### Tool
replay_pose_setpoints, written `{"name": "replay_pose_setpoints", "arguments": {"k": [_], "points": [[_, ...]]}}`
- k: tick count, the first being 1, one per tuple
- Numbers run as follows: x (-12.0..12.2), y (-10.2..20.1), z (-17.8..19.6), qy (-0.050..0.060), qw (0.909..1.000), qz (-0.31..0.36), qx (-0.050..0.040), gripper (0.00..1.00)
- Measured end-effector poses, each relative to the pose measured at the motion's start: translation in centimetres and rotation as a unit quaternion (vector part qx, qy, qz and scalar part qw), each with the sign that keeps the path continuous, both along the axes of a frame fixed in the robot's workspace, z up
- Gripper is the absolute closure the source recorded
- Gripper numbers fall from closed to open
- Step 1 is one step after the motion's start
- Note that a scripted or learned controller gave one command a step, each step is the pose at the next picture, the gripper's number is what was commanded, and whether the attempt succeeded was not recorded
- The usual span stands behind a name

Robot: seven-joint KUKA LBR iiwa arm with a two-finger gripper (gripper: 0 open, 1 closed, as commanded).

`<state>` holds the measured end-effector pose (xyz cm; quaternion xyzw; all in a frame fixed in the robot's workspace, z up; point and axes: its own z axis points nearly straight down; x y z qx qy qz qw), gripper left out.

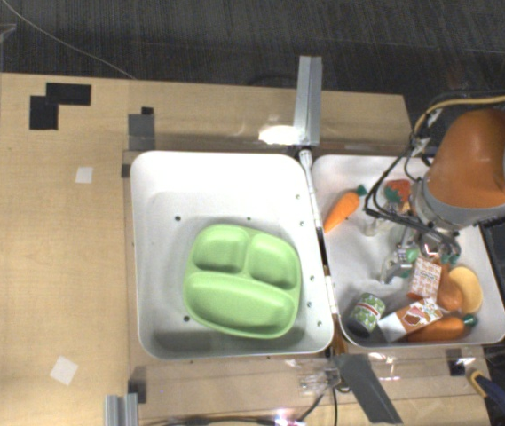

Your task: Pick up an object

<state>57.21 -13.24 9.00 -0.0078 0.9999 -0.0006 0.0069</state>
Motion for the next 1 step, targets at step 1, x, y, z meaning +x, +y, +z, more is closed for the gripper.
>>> {"name": "replay_pose_setpoints", "arguments": {"k": [1], "points": [[-3.66,1.63,1.59,0.003,0.9992,-0.039,0.0010,0.00]]}}
